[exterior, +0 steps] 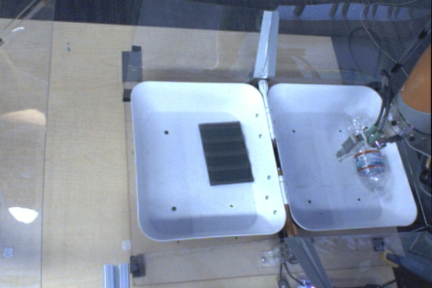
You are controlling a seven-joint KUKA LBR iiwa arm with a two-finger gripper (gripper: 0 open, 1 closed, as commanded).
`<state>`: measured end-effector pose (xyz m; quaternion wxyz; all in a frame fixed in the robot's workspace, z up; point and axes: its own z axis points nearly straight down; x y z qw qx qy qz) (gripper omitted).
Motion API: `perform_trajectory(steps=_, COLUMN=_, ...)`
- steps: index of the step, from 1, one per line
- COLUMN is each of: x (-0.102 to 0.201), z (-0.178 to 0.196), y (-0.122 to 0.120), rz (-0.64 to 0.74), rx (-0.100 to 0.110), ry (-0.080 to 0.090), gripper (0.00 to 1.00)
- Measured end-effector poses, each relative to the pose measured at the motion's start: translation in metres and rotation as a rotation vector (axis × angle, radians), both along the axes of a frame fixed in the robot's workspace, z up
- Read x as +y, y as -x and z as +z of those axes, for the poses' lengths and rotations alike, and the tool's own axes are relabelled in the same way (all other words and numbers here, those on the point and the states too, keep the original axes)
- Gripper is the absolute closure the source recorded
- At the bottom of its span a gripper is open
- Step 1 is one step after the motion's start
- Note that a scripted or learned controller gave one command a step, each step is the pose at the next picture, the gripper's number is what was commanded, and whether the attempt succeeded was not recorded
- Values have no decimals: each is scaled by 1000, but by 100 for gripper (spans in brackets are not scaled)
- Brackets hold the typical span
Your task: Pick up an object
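Left bin: it is carrying a dark ribbed rectangular pad, which is lying flat near the middle, tilted slightly off the bin's edges and well apart from every wall. Lying that flat, it is probably offering the fingers little to close on.

Right bin: it is holding a small clear plastic bottle at about 3 o'clock from the bin's centre, near the right-hand wall. The bottle is lying on its side, most likely because a round, light thing settles that way.

Arm: it is reaching in from 3 o'clock, the orange band showing at the frame's edge, so the bottle is the nearer thing to go for.

Gripper: it is hanging low over the right bin, just at the bottle's 12 o'clock end, and appears to be touching or nearly touching it.

Fingers: they are blurring into the bottle's clear glinting plastic, so I cannot tell how far apart they are standing, nor whether anything is between them.

Task's thing: the bottle is looking like the target, and it is resting on the bin floor, not lifted.
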<state>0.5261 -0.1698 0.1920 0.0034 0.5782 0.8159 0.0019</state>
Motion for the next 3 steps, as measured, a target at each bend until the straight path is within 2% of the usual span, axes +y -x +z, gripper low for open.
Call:
perform_trajectory(steps=1, x=-27, z=-75, y=-38, rz=-34, rx=-36, ry=3, gripper=0)
perform_trajectory(steps=2, x=-28, z=-82, y=-60, rz=-12, rx=-26, ry=-6, gripper=0)
perform_trajectory(steps=3, x=-28, z=-82, y=-62, rz=-19, rx=-25, ry=-7, gripper=0)
